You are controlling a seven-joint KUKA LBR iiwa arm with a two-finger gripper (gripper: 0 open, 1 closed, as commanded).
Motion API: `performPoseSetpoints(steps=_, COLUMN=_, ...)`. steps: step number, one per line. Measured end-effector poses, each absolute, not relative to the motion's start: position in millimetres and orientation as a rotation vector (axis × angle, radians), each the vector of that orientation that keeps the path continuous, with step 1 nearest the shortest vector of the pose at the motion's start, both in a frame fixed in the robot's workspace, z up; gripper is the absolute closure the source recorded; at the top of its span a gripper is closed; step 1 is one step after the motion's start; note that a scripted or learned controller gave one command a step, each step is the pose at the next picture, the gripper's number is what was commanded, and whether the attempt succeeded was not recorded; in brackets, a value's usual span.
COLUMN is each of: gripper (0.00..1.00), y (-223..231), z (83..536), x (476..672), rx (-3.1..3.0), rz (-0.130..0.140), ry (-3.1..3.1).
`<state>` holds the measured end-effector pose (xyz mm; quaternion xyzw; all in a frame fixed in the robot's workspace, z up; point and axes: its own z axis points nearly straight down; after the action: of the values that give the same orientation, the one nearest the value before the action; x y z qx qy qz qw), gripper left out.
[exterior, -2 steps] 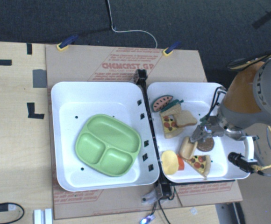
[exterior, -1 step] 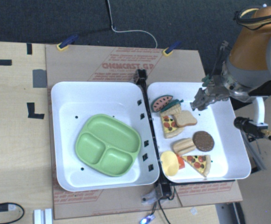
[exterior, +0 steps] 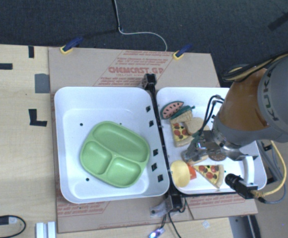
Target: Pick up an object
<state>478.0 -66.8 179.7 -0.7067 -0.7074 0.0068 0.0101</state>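
Your left bin [exterior: 67, 103] holds a green divided plate [exterior: 115, 154]. Your right bin [exterior: 196, 92] holds a watermelon slice [exterior: 172, 108], two pizza slices [exterior: 180, 132] [exterior: 208, 173] and a yellow piece [exterior: 180, 173]. The claw [exterior: 197, 151] hangs low among these toys; you cannot tell its grip.

Divided plate [exterior: 115, 154] in left bin [exterior: 67, 103]; toy foods [exterior: 182, 132] in right bin [exterior: 183, 92]
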Motion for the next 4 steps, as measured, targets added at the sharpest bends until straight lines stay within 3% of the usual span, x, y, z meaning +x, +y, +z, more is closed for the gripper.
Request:
performPoseSetpoints(steps=1, gripper=1.0, y=-61, z=180, x=606.9, rx=-2.216, rz=0.003, ry=-2.228)
performPoseSetpoints(steps=2, gripper=1.0, y=-29, z=239, x=550.1, rx=-2.213, rz=0.005, ry=-2.224)
performPoseSetpoints(steps=4, gripper=1.0, y=2, z=541, x=485.0, rx=-2.221, rz=-0.009, ry=-2.232)
